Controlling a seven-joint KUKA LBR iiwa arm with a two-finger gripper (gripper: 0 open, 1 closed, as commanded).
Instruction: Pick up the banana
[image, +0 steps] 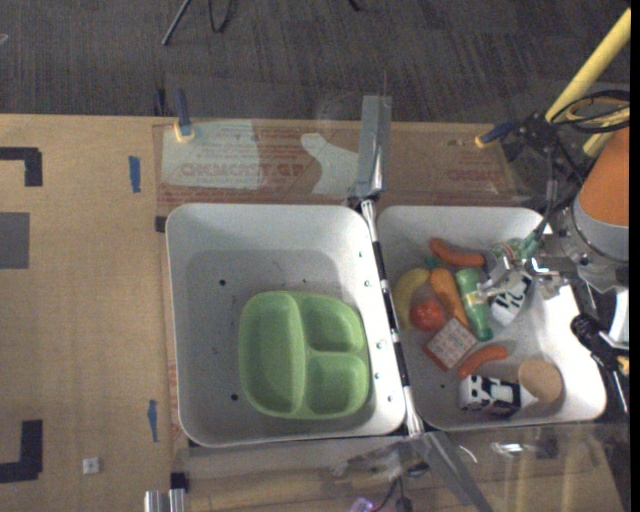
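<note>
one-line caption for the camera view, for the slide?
Gripper low over the toy food in the right bin, banana beside the tomato; green tray in left bin.

This is a robotics lab or test cell, not a home. A flat brown cardboard-covered bench (80, 330) carries black tape corner marks (24, 165) and blue tape tabs (134, 173), with two shallow white plastic bins (190, 300) fixed side by side. Dark grey carpet (300, 50) lies beyond, and a grey-and-orange industrial arm (606, 200) with trailing cables reaches in.
</note>
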